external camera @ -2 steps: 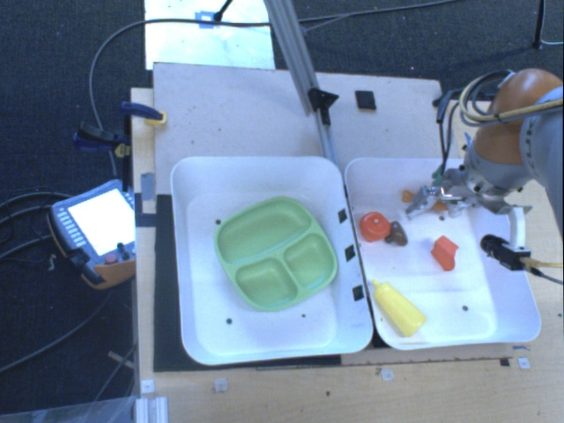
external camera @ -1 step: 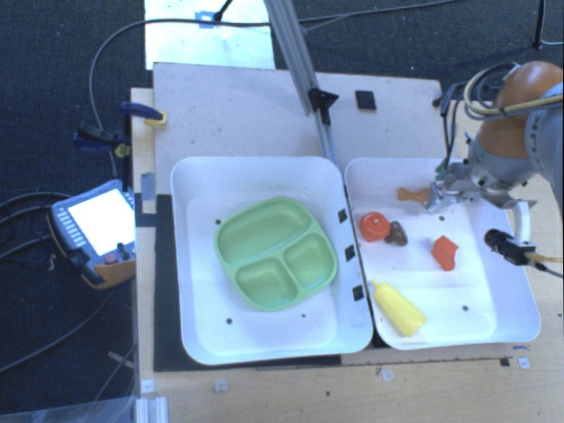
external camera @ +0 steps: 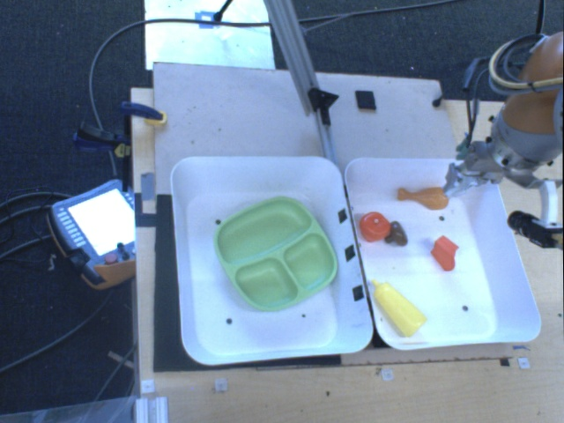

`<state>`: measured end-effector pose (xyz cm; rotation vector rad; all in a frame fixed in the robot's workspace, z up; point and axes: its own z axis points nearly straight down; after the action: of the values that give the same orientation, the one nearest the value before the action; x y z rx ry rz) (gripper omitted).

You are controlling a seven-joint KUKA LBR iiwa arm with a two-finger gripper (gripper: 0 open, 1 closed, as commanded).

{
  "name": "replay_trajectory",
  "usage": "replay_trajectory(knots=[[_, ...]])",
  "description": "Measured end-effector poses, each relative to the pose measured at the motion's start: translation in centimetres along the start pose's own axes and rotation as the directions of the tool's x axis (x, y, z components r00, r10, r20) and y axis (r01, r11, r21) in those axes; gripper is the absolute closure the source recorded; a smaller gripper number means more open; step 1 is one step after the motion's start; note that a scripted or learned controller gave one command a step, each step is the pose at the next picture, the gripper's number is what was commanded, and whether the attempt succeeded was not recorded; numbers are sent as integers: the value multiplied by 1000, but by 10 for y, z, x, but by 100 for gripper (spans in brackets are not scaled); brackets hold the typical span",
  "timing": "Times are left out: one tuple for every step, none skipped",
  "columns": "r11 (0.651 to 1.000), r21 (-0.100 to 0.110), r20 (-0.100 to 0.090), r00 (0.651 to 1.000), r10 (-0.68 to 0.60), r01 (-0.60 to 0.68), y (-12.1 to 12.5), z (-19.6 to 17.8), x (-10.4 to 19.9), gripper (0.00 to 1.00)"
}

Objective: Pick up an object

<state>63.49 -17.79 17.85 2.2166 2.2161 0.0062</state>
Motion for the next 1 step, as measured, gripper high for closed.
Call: replay_trajectory(knots=[[1000, 0, 0, 1000, 0, 0, 4, -51, -9, 100]])
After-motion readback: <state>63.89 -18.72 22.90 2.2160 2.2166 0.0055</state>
